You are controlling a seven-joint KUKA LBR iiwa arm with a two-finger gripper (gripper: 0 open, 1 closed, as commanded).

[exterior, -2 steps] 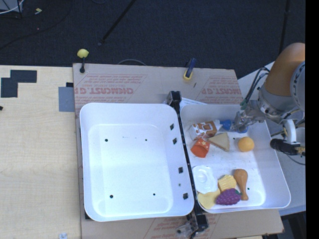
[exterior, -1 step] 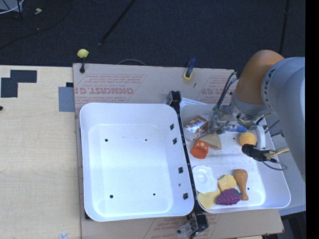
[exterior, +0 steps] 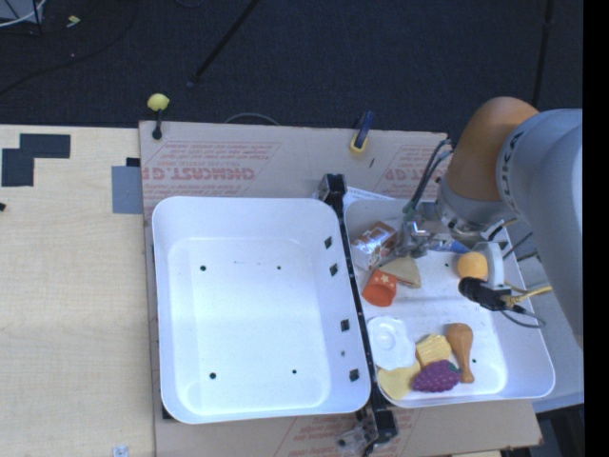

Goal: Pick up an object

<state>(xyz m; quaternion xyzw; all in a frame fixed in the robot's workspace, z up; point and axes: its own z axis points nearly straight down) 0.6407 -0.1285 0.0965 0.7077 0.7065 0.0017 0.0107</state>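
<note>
Near rim of right bin (exterior: 533,388): purple grapes (exterior: 436,377), yellow block (exterior: 433,349), drumstick (exterior: 461,348) lying long axis near-to-far, knob end far. Mid-bin: red cup (exterior: 379,288) tipped, beside tan wedge (exterior: 404,272). Farther: gripper (exterior: 416,241) low over crinkled packet (exterior: 373,244); finger state cannot tell, nothing seen held. Orange ball (exterior: 472,264) rightward. Left bin (exterior: 171,255) alongside.

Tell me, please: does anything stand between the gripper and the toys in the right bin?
Nothing visible does. The gripper is low in the right bin, beside the shiny wrapped packet and the tan wedge. The red cup lies just below them, uncovered.
</note>
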